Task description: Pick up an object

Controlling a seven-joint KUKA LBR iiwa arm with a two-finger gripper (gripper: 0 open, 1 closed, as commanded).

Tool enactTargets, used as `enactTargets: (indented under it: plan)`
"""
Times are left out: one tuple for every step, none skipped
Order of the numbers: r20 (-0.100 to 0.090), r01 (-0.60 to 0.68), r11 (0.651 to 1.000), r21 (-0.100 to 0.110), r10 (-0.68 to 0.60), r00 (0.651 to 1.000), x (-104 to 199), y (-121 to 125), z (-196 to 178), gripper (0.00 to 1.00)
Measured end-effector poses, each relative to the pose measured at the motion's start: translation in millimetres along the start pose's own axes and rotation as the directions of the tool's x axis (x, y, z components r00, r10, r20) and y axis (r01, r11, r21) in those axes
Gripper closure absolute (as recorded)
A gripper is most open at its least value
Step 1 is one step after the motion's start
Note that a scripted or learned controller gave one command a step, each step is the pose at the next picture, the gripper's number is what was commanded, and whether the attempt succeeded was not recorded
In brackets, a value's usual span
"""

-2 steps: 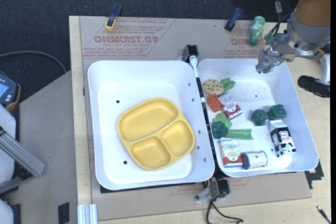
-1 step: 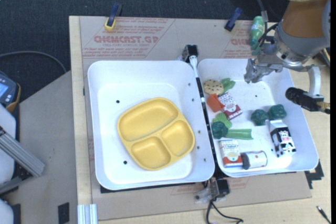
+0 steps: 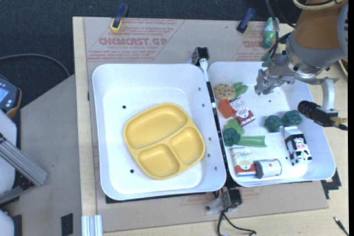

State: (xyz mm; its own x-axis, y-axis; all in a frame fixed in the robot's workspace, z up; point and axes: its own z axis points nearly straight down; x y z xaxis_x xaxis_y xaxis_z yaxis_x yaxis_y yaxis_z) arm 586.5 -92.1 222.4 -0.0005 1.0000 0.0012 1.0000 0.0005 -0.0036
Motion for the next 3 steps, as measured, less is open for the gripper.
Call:
enactTargets:
  plan:
    - [0.002, 0.001, 1.000, -0.007, -0.001, 1.000, 7.2, 4.5, -12.5, 1.00]
    - [0.001, 0.000, 1.000, -0.006, 0.000, 1.000, 7.9, 4.7, -11.9, 1.00]
    - [0.001, 0.000, 1.000, -0.003, 0.000, 1.000, 2.8, 2.9, -10.1, 1.00]
